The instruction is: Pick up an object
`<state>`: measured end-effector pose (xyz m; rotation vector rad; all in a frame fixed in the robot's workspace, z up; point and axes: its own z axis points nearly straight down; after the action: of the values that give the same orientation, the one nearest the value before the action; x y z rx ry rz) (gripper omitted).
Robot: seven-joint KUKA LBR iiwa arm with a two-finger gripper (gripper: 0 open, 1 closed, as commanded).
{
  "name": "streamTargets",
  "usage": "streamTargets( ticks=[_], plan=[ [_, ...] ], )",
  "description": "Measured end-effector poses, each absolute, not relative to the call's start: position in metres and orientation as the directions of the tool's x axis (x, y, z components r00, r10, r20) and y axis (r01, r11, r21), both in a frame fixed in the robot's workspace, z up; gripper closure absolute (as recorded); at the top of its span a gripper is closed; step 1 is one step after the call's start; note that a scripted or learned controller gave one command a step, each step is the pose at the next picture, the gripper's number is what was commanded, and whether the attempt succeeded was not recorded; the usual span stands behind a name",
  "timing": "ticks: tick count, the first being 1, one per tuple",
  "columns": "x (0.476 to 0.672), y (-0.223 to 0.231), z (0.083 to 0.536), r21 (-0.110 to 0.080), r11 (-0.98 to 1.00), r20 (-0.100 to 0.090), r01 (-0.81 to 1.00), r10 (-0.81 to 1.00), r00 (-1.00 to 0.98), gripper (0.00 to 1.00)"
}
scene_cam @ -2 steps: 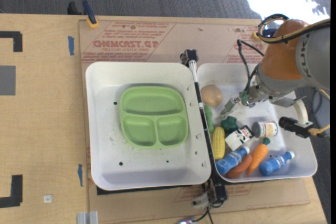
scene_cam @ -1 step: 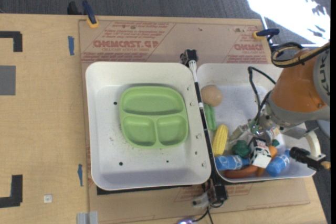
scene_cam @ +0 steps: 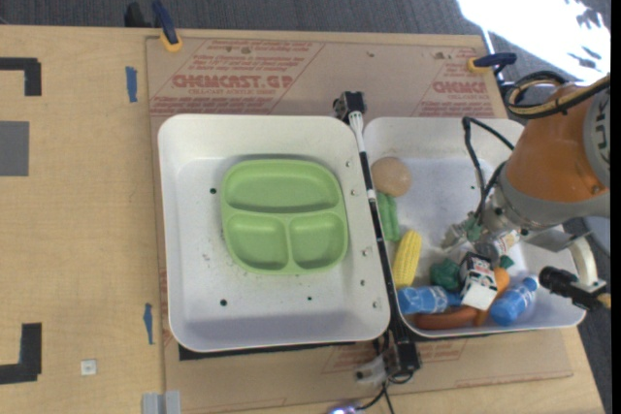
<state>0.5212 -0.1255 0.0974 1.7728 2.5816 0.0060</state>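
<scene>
My gripper (scene_cam: 478, 239) reaches down into the right bin (scene_cam: 437, 143), over a pile of toys at the bin's front. Just below it lie a black-and-white toy (scene_cam: 477, 280), a dark green piece (scene_cam: 445, 273) and a small orange piece (scene_cam: 501, 279). A yellow corn cob (scene_cam: 408, 256) lies to its left, beside a green vegetable (scene_cam: 388, 215). A beige egg-like ball (scene_cam: 391, 175) sits further back. Along the front wall lie a blue bottle (scene_cam: 421, 299), a red sausage (scene_cam: 446, 318) and a second blue bottle (scene_cam: 514, 300).
The left bin (scene_cam: 184, 208) holds a green divided plate (scene_cam: 284, 213). The arm's orange band (scene_cam: 553, 160) and grey wrist hang over the right bin's right side, with black cables around them. Cardboard (scene_cam: 243, 78) lies under both bins.
</scene>
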Motion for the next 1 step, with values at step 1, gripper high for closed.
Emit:
streamTargets(
  ticks=[1],
  plan=[
    [0.5335,-0.0893,0.1849,0.002,0.016,0.0,1.0,1.0,-0.016,1.0]
  ],
)
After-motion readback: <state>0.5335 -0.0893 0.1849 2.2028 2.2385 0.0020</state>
